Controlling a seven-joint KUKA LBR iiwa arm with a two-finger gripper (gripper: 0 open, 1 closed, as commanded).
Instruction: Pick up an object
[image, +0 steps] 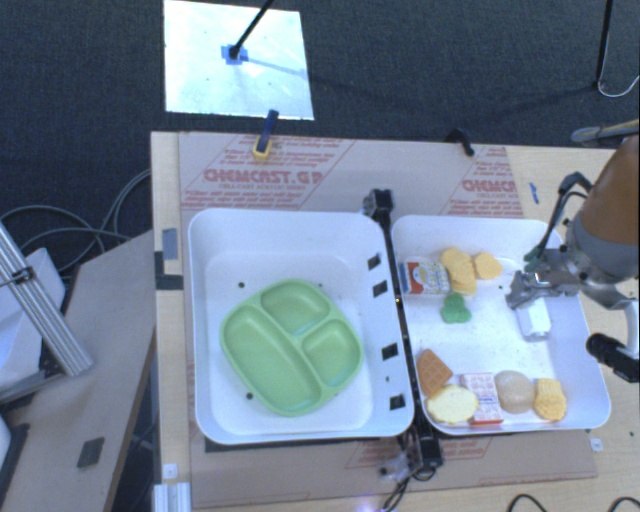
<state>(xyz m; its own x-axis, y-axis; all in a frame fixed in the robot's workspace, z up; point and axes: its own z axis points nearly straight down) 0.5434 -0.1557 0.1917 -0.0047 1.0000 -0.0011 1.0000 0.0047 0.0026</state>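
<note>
1. End effector (532, 300) down inside the right bin (575, 345), near its right side, on the grey arm (612, 225) reaching in from the right; open or closed, cannot tell.
2. Just beneath it, a small white block (534, 319) (gripped or merely lying on the bin floor, unclear).
3. To its left along the bin's upper part: two yellow pieces (472, 266), a white packet with a red label (425, 276) and a small green piece (456, 309) below them.
4. Along the same bin's lower edge: an orange waffle-like cracker (434, 370), a pale yellow round piece (452, 404), a red-and-white packet (480, 392), a beige round piece (515, 391) and another yellow piece (549, 399), close together.
5. Left bin (220, 250) alongside, holding a green divided plate (290, 346) with three compartments.
6. Both bins resting side by side on the bench (330, 170).
</note>
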